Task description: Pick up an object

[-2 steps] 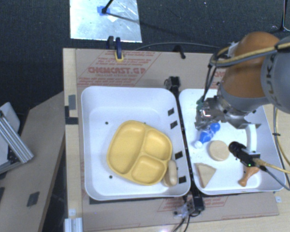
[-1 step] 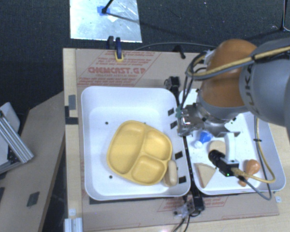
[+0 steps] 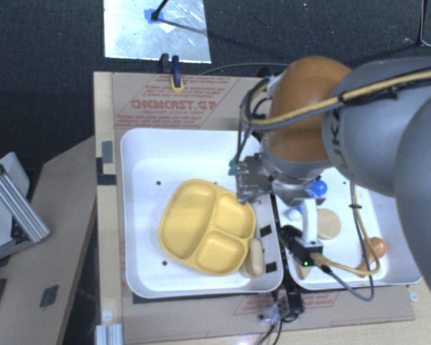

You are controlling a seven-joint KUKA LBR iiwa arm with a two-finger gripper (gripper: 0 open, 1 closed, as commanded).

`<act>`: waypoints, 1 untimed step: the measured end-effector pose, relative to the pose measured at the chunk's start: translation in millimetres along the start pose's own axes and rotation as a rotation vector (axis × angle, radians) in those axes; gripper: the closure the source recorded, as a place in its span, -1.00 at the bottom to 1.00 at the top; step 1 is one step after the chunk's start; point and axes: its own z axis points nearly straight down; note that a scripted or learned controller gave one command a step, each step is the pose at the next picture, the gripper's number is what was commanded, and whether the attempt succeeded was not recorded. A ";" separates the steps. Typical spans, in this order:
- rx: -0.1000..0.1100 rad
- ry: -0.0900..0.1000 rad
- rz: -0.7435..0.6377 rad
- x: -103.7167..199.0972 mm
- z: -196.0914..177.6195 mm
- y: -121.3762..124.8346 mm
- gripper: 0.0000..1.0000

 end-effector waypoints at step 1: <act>0.000 -0.001 0.007 -3.5 0.2 0.5 -1.00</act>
